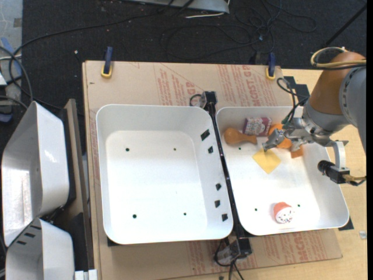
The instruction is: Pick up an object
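My gripper (276,140) hangs over the back of the right bin (326,212), reaching in from the right. Just below and left of it lies a yellow wedge (267,161). An orange piece (285,144) sits right under the gripper, partly hidden by it, with a small orange block (297,152) beside it. To the left are an orange-brown pear-shaped thing (235,136) and a small pinkish packet (256,125). A red and white round object (283,213) rests near the bin's front edge.
The left bin (108,156) stands beside the right one, with a black divider strip (218,156) between them. Two yellow-handled clamps (106,69) (270,69) hold the cardboard at the back. White tubs (35,168) stand off the bench at the left.
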